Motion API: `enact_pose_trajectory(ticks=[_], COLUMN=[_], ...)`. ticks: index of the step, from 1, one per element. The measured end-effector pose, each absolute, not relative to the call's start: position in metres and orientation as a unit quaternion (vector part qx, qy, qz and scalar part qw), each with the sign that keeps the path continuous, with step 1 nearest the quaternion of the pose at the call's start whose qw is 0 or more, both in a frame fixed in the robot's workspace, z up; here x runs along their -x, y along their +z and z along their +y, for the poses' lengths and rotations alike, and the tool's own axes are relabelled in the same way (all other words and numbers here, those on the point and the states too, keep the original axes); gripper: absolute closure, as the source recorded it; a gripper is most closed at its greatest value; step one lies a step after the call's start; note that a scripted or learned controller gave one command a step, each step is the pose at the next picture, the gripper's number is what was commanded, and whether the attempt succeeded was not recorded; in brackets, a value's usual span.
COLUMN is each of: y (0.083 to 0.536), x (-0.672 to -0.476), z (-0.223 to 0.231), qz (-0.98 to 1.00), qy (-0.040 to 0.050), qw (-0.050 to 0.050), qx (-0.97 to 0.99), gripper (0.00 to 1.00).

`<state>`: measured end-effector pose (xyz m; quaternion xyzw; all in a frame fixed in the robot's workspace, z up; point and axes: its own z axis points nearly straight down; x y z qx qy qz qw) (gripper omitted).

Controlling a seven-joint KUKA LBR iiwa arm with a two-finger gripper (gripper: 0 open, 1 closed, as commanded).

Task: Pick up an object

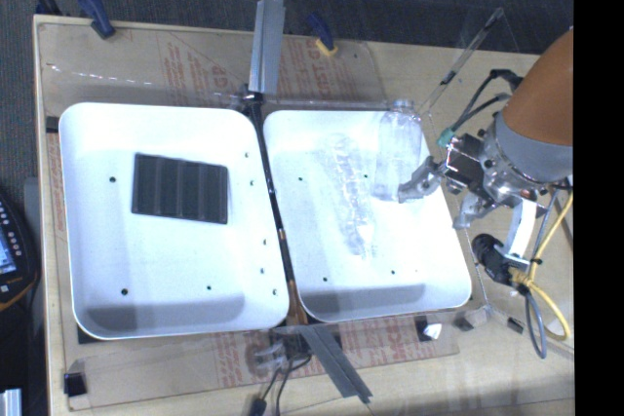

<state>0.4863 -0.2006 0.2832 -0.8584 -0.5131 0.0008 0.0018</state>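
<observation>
You see two bins: the left bin [88, 209] holds a dark pad [180, 188]; the right bin [322, 297] holds clear bottles [353, 190]. Your gripper [421, 182] grips a clear bottle [395, 151] at the bin's right edge.

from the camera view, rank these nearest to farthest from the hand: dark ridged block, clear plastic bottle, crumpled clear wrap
1. Clear plastic bottle, upper right of the right bin, right beside the hand.
2. Crumpled clear wrap, middle of the same bin.
3. Dark ridged block, over in the left bin.
</observation>
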Motion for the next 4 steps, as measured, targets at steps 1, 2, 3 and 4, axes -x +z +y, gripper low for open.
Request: enact_pose_trajectory(ticks=[1,2,3,4], y=[0.313,0.323,0.34,0.35], x=[-0.478,-0.478,-0.477,-0.478], z=[-0.2,-0.2,-0.204,-0.203], qz=[-0.577,-0.604,-0.635,-0.637], qy=[0.0,0.0006,0.0003,0.0005], qw=[-0.001,0.0,0.0,0.0], qx=[0.817,0.797,0.772,0.771], gripper=[0.0,0.0,0.0,1.0])
